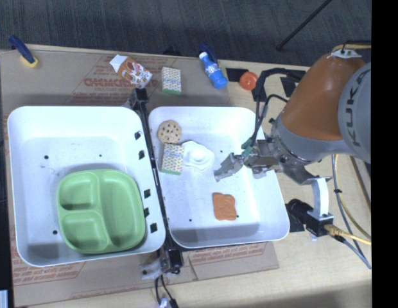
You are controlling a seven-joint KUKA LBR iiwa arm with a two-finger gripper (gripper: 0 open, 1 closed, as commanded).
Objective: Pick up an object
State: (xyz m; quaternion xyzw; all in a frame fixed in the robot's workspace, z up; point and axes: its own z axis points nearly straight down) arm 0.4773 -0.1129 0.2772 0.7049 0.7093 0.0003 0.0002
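Orange rough-edged flat piece (224,206) lies at six o'clock of the claw (226,167) in the right white bin (266,226). Nothing is lifted yet; whether the claw is spread or pressed together, I cannot tell.

A green compartmented plastic tray (101,209) is lying in the left shallow white bin (32,124). On the cardboard-covered counter (90,82) behind both bins, a blue plastic bottle (214,70) is lying beside a small orange ball (248,79).
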